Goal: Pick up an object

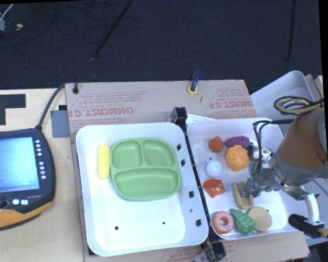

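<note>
The right bin [280, 226] holds several toy foods: an orange [237, 158], purple grapes [237, 142], a small red-orange fruit [216, 145], a white ball [213, 168], a red piece [213, 188], a pink donut [223, 222], a green bumpy item [243, 222], a tan round item [261, 218] and a tan stick [240, 196]. My gripper [251, 191] reaches in from the right and hangs low right by the tan stick, below the orange. Whether anything sits in the gripper is hidden.
The left bin [98, 226] holds a green divided plate [144, 168] and a yellow corn-like piece [103, 161]. A teach pendant [17, 172] lies left of the bins. Cables and the arm's orange band [303, 141] crowd the right side.
</note>
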Tool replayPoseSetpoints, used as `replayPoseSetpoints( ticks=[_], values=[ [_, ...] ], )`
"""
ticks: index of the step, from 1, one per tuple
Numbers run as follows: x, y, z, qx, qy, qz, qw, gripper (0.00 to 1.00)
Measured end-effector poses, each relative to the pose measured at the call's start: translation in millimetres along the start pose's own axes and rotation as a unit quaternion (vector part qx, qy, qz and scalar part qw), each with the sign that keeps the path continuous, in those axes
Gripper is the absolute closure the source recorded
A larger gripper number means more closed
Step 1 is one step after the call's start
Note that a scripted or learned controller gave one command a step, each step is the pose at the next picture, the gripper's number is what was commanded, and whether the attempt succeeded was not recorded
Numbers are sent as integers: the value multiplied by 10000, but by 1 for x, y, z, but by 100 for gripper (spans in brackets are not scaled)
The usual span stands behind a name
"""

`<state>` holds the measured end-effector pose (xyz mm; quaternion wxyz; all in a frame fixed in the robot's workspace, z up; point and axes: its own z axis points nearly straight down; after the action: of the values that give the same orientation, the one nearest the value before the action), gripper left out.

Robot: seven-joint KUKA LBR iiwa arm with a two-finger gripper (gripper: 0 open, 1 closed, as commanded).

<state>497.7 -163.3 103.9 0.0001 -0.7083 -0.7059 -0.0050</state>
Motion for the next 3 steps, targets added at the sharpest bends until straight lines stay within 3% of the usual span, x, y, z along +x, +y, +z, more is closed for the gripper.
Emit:
replayPoseSetpoints(
  ticks=[3],
  values=[
    [-10,6,-126,30,-37,-21,10000,100]
  ],
)
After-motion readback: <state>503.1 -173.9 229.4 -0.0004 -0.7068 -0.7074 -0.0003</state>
